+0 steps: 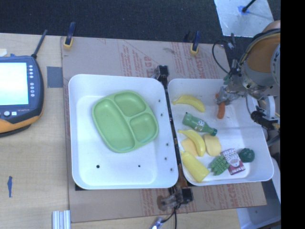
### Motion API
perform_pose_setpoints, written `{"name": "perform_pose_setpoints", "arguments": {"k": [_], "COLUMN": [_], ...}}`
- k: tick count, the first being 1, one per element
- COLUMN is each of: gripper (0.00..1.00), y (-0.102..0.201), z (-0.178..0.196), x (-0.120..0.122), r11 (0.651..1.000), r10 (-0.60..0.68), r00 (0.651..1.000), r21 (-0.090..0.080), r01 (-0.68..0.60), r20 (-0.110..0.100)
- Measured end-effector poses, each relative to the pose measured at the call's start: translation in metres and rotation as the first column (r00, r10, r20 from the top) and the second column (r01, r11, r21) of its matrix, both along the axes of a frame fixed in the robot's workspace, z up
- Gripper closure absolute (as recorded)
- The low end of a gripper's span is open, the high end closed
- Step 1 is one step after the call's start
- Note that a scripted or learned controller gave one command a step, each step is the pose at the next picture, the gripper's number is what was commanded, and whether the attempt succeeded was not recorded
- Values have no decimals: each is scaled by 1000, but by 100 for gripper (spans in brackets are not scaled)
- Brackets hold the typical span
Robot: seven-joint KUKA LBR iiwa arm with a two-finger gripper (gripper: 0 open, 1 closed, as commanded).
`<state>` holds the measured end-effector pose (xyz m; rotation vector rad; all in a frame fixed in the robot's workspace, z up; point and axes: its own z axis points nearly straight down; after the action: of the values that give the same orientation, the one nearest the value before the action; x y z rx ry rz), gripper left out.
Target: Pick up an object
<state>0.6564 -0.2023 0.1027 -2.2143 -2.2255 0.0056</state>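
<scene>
My gripper (222,99) hangs over the far part of the right bin (259,175), under the grey and orange arm (262,56). A small orange-red sausage-shaped piece (220,111) hangs upright between its fingers, its lower end just over the bin floor. Left of it lies a yellow banana (189,102). Nearer the front lie a green bottle (198,124), a second banana (194,141), a pale yellow fruit (212,145) and a long yellow piece (194,166).
A small green toy (218,165), a red and white packet (233,160) and a dark green piece (246,154) sit at the right bin's front. The left bin (81,171) holds a green divided plate (125,120). A teach pendant (16,92) lies at far left.
</scene>
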Motion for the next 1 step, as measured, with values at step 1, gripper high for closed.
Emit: {"name": "perform_pose_setpoints", "arguments": {"k": [1], "gripper": [100], "y": [98], "z": [81], "x": [0], "r11": [1000], "r10": [-1], "r00": [1000], "r21": [2], "r01": [1], "r20": [2]}}
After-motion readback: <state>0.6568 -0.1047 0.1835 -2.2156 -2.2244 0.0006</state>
